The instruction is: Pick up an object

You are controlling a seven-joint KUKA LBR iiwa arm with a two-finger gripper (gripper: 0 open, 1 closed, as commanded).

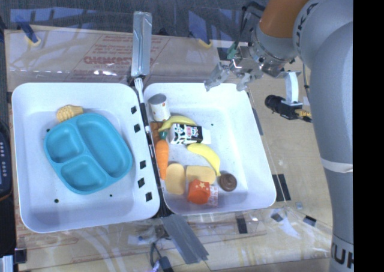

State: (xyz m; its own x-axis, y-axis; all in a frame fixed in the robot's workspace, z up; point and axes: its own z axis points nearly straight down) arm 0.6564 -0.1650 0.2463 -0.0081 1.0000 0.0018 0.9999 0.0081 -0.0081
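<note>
Gripper (228, 80) hangs over the right bin's (255, 145) far rim, jaws apart, holding nothing

Single fixed camera, mounted above the bench (300, 163), looking down at a slant. Both white bins sit in frame side by side: left bin (36, 205) and right bin (252, 145), the taped seam between them running near centre. Far rim of the bins lies toward the top, near rim toward the bottom. Medium range; arm (330, 84) enters from the right, cropped at the edge.
</note>
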